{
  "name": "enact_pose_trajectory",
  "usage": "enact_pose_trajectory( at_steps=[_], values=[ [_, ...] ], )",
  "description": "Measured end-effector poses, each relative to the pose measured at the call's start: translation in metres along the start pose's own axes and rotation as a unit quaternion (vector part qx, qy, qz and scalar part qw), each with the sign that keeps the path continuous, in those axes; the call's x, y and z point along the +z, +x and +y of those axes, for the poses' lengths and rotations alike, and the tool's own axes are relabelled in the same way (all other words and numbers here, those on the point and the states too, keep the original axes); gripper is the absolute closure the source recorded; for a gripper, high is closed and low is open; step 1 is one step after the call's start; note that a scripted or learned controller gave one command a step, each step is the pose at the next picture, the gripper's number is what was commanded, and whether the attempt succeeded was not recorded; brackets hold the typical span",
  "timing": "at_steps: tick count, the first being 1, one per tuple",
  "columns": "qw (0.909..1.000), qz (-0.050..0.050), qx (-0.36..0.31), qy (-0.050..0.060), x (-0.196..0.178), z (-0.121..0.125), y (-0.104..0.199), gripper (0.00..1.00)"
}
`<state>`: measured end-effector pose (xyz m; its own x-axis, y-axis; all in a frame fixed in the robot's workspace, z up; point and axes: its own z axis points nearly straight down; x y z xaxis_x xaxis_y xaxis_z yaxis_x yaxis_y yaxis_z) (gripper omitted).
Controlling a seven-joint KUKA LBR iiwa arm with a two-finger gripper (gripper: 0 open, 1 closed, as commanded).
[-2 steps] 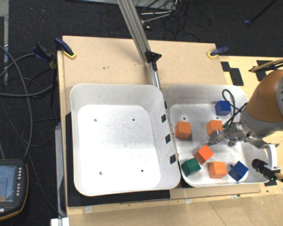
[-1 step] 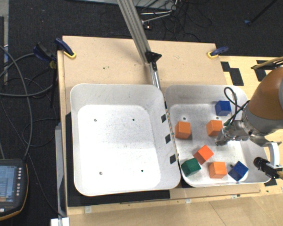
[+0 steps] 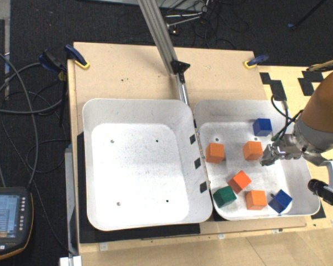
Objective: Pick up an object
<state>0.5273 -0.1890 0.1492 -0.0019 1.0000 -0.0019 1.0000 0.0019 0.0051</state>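
The right bin (image 3: 227, 115) holds several cubes. A blue cube (image 3: 262, 127) lies at the back, and two orange cubes (image 3: 215, 152) (image 3: 253, 150) sit in the middle row. Nearer the front are a tilted orange cube (image 3: 241, 180), a green cube (image 3: 225, 196), another orange cube (image 3: 256, 199) and a second blue cube (image 3: 280, 201). My gripper (image 3: 268, 157) hangs low in the right bin, just right of the orange cube in the middle row and close against its side. Nothing visible is lifted off the bin floor.
The left bin (image 3: 100, 121) sits beside the right one, sharing a raised divider edge (image 3: 195, 148). A slanted metal pole (image 3: 161, 32) crosses the back of the bench. Blue and yellow clamps (image 3: 77, 57) (image 3: 255, 61) hold the board corners.
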Motion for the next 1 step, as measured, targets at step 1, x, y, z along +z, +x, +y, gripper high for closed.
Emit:
enact_pose_trajectory(
  at_steps=[1],
  values=[
    [1.0, 0.0, -0.001, 0.0, -0.0434, 0.0045, 0.0023, 1.0]
  ],
)
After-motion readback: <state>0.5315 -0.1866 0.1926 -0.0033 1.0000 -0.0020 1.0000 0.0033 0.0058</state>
